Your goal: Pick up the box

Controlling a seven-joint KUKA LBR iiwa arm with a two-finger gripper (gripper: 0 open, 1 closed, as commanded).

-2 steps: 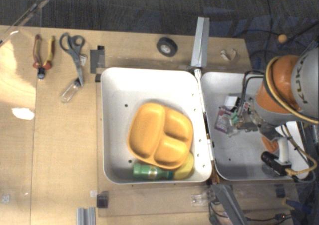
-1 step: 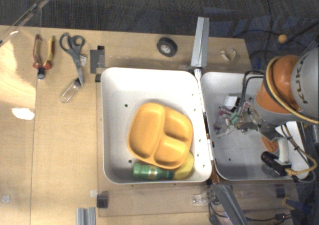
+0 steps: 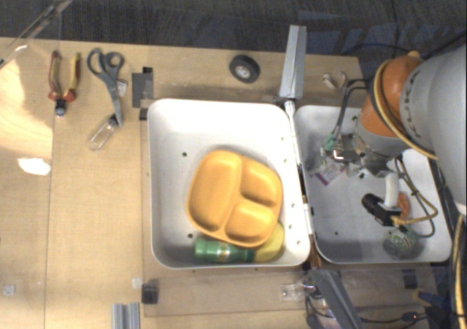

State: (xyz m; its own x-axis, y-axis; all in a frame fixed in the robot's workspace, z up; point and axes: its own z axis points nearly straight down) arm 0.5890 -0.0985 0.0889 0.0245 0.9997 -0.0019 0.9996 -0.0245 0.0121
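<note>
Bright, even overhead light — strong glare washes the tabletop (image 3: 29, 112) at far left. Soft shadows pool inside the bins' near walls; focus is slightly soft overall.

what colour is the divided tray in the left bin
Yellow-orange, the divided tray; the camera view shows it plainly.

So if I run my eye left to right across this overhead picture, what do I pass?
Pliers → scissors → left bin with a yellow tray → tape roll → right bin → robot arm.
</note>
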